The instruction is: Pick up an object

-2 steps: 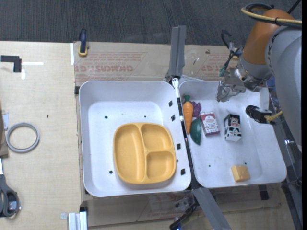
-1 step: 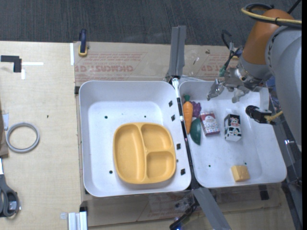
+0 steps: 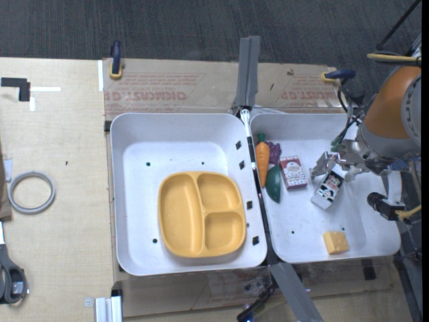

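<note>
My gripper [image 3: 330, 172] hangs over the right bin [image 3: 301, 247], near its right-hand side, below the arm's orange band. Right under its tip lies a small white box with black markings [image 3: 326, 193], tilted; I cannot tell whether the gripper is touching it. To its left are a red and white carton [image 3: 293, 173], a green oval item [image 3: 273, 184], an orange carrot [image 3: 262, 155] and a small purple piece [image 3: 260, 139], all close to the bin's left wall. A yellow block [image 3: 336, 242] rests near the front edge.
The left bin [image 3: 134, 153] holds a yellow divided plate [image 3: 201, 213]. On the wooden bench to the left lie a grey ring [image 3: 29, 192] and scissors [image 3: 10, 280]. A grey divider post [image 3: 248, 72] stands behind the bins.
</note>
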Robot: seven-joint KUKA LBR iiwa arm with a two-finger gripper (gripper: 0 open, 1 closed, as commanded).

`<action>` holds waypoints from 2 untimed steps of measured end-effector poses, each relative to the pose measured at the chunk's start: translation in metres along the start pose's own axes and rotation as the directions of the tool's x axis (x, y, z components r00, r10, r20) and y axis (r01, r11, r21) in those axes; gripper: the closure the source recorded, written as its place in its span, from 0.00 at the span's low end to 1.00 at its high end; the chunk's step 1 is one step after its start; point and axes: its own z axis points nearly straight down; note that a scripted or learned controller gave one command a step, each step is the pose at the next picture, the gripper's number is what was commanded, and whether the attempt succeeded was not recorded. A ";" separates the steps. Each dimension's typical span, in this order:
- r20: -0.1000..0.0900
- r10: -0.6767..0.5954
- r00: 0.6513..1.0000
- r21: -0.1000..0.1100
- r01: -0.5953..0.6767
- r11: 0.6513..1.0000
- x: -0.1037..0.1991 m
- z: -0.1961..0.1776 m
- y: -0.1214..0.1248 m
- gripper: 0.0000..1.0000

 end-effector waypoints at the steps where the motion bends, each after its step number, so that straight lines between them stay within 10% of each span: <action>1: 0.000 0.300 0.954 -0.001 -0.300 0.954 0.028 -0.001 0.056 0.00; 2: 0.005 0.778 0.628 0.006 -0.778 0.628 0.050 0.000 0.071 0.00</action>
